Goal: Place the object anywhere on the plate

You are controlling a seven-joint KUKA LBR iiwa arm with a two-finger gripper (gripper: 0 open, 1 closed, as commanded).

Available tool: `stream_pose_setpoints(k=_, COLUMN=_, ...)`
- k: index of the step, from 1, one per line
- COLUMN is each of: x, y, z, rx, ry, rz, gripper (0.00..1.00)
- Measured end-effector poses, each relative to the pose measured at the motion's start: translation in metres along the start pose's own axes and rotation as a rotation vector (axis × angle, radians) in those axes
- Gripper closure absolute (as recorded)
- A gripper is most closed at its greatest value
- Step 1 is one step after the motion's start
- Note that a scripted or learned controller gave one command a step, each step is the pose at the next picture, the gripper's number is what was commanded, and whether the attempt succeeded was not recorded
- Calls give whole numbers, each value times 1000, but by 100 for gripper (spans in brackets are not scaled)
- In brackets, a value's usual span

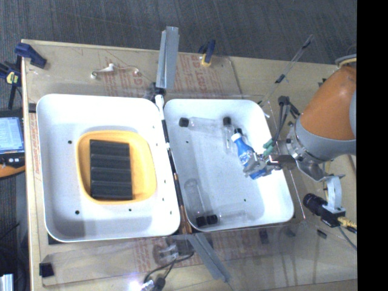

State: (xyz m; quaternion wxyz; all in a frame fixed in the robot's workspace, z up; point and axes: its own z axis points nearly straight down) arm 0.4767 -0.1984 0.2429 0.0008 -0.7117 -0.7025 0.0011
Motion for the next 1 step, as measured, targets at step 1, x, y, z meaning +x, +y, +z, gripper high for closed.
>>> stream_pose_setpoints(k=1, x=0, y=0, z=0, rx=0, ry=0, rz=0, gripper=0)
